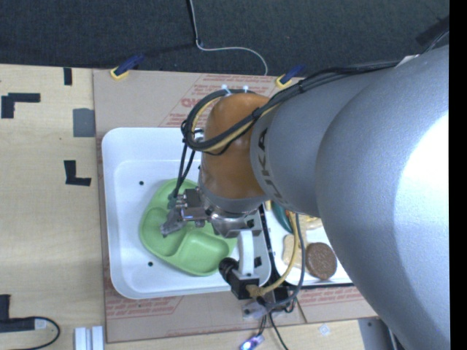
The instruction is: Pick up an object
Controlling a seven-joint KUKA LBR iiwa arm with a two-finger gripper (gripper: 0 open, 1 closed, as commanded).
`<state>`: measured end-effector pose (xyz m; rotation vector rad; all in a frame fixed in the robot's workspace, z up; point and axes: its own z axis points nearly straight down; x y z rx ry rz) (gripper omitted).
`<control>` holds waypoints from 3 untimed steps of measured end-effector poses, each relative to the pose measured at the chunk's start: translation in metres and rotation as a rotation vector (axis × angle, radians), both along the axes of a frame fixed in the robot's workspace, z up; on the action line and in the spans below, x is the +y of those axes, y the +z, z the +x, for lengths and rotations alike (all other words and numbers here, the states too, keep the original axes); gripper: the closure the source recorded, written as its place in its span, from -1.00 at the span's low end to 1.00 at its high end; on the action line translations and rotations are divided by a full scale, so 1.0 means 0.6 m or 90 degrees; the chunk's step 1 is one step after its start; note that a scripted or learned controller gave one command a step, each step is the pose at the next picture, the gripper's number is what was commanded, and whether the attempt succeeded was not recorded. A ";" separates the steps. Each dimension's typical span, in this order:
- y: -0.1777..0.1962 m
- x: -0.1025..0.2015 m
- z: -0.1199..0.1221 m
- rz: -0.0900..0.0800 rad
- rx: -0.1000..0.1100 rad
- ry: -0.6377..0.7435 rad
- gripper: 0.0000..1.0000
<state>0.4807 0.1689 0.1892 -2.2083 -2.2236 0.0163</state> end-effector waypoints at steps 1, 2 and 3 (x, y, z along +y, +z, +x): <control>0.028 -0.006 0.002 0.000 -0.004 -0.003 1.00; 0.451 -0.029 0.046 0.005 -0.019 -0.003 1.00; 0.452 0.092 0.037 0.002 -0.008 0.001 1.00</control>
